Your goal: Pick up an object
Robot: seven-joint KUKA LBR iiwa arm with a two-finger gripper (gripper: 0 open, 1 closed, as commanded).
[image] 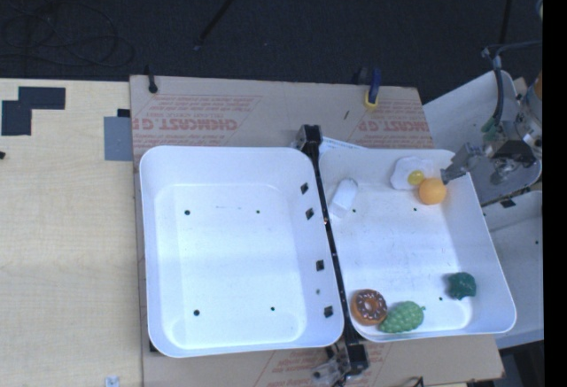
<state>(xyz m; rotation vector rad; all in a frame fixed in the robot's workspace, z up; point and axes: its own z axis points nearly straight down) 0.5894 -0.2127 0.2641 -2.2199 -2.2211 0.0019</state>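
The right bin [478, 239] holds several small objects. An orange ball [432, 191] lies near its far right corner, touching a white fried-egg toy [408, 174] with a yellow yolk. A white cup [342, 194] lies on its side near the divider. Along the near wall sit a brown donut [368, 306], a bunch of green grapes [401, 317] and a dark green broccoli piece [461, 286]. My gripper [479, 163] hangs over the bin's far right rim, just right of the orange ball, with nothing visibly held.
The left bin [232, 248] lies beside the right one, with a black clip strip [321, 230] between them. Both rest on a cardboard sheet [266, 115] on the wooden bench. The grey arm [521, 133] comes in at the right edge.
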